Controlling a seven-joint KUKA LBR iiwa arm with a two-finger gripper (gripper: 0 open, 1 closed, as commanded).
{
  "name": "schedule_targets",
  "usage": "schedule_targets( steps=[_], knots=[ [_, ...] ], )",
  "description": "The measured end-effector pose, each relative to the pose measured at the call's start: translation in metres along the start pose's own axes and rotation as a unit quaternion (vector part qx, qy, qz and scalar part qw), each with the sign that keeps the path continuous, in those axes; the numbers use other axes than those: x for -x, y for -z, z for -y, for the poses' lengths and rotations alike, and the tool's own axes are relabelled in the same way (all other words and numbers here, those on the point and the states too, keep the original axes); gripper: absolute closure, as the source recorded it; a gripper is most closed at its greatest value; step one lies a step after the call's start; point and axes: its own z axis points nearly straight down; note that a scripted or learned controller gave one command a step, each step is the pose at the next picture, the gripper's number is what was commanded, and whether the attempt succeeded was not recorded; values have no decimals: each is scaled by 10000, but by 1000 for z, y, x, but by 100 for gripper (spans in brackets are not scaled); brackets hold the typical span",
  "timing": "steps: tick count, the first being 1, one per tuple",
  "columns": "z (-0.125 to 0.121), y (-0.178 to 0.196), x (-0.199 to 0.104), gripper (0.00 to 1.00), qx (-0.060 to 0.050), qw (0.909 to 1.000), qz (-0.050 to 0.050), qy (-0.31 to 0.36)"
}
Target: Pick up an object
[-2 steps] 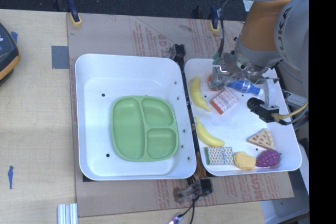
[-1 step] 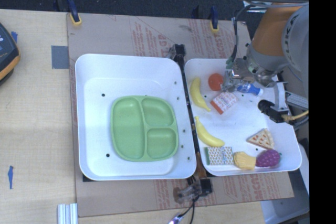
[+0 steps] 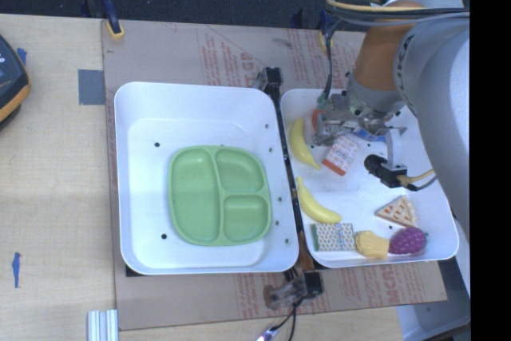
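My gripper [image 3: 342, 126] hangs low over the far part of the right bin [image 3: 361, 192]. It sits directly above a small red and white carton [image 3: 342, 156] and seems to touch the carton's top end. A yellow banana [image 3: 299, 144] lies just left of it along the bin's left wall. A second banana [image 3: 318, 206] lies nearer the front. Whether anything is gripped is hidden by the wrist.
At the front of the right bin lie a patterned block [image 3: 333, 236], a yellow lump [image 3: 370, 244], purple grapes [image 3: 407, 240] and a pizza slice [image 3: 397, 212]. The left bin [image 3: 136, 172] holds a green divided plate [image 3: 219, 194].
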Motion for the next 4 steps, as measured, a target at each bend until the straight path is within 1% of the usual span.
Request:
schedule_targets(
  steps=[1, 2, 3, 4],
  knots=[
    [-5, 0, 49, 0, -74, 10000, -38, -2],
    [-5, 0, 106, 0, -56, 10000, -32, -8],
    [-11, 101, 118, 0, 134, 9999, 18, 6],
    [56, 1, 118, 0, 111, 9999, 14, 7]
  ],
)
